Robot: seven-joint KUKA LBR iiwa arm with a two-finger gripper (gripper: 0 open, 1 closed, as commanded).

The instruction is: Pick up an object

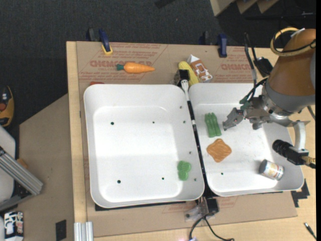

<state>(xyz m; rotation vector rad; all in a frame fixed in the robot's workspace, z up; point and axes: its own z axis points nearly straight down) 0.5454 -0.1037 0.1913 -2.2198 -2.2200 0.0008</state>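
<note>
In the right bin (281, 185), a green ridged piece (212, 124) lies near the left wall. An orange flat piece (218, 150) sits just in front of it. A small silver can (271, 169) lies on its side at the bin's front right. A small green lump (184, 170) rests in the left bin (135, 134), near its front right corner. My gripper (234, 119) hangs over the right bin, just right of the green ridged piece and above the orange piece. I see nothing held in it.
On the board behind the bins lie a toy carrot (135, 68), a yellow banana (184, 72) and a small carton (201, 71). Blue clamps (105, 41) hold the board's far edge. The arm's grey body (291, 84) looms over the right bin's far right.
</note>
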